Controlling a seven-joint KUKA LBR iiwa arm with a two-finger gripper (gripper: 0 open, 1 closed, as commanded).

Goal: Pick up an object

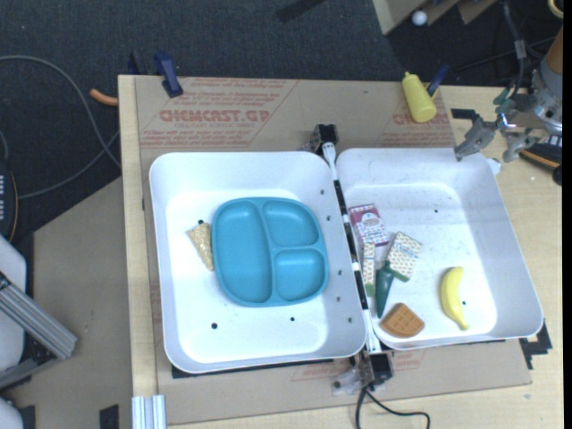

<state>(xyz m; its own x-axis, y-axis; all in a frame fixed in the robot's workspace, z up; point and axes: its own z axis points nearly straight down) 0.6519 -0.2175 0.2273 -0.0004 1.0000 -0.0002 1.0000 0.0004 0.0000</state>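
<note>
Both bins [179, 329] are smooth white plastic with a slight sheen. Blue divided plate [268, 250]: matt plastic. Banana [454, 297] at 4 o'clock: glossy yellow plastic. Surface [268, 114]: pale, matt board with red print. Gripper [490, 141]: dull grey metal.

Both bins [179, 329] white — blue divided plate [268, 250], yellow banana [454, 297], orange-brown waffle [402, 321], dark green piece [385, 286], pink-and-white carton [366, 225], red-printed tan surface [214, 105].

Pincer [490, 144] at upper right, fingers spread apart, nothing between.
</note>
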